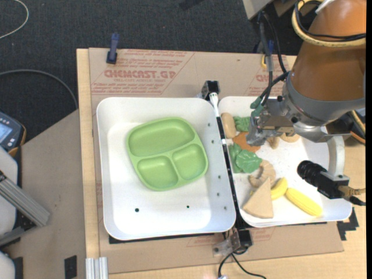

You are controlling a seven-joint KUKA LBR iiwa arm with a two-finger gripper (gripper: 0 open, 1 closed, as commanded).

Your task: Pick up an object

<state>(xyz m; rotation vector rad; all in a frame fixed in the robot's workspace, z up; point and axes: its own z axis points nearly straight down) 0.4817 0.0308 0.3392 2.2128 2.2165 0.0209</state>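
Observation:
My gripper (256,137) hangs low over the upper left part of the right bin (325,217), just above a green leafy toy (244,160) and beside a tan bread-roll piece (228,127). An orange scrap (249,148) lies right under the fingertips. Nearer the front of that bin lie a tan wedge (261,200), a small yellow banana piece (279,188) and a longer yellow banana (303,202). A brown pretzel-like piece (286,136) peeks out under the wrist. The arm hides the bin's upper right part.
The left bin (110,156) holds a green three-compartment tray (167,153). A black clamp (210,89) sits at the top of the divider between the bins. Cardboard lines the bench under both bins.

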